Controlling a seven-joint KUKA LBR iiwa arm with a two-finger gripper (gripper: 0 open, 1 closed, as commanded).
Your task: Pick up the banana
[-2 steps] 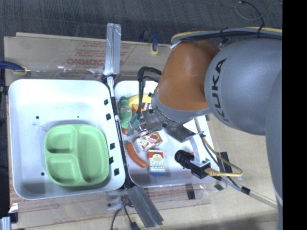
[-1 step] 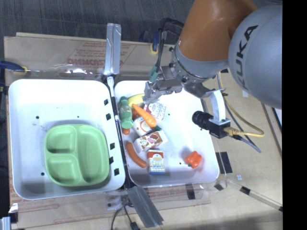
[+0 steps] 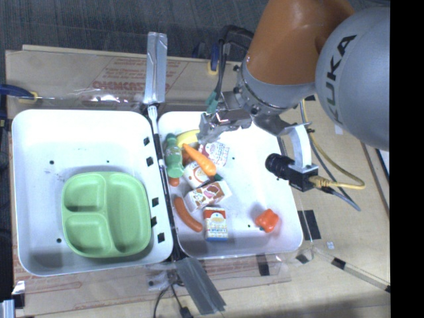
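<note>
The banana (image 3: 187, 137) is a yellow curve at the back left of the right bin (image 3: 281, 197), only partly showing. My gripper (image 3: 208, 128) hangs right beside it, at its right end, low over the pile of items. The metal fingers blend into the clutter beneath them, and I cannot tell whether they touch the banana. The grey arm with its orange band covers the back right of this bin.
Crowded by the banana are a green bottle (image 3: 173, 155), a carrot (image 3: 201, 159), a round can (image 3: 195, 174), two small cartons (image 3: 214, 223), a sausage (image 3: 187, 214) and an orange pepper (image 3: 267, 220). A green divided plate (image 3: 106, 214) lies in the left bin (image 3: 40, 138).
</note>
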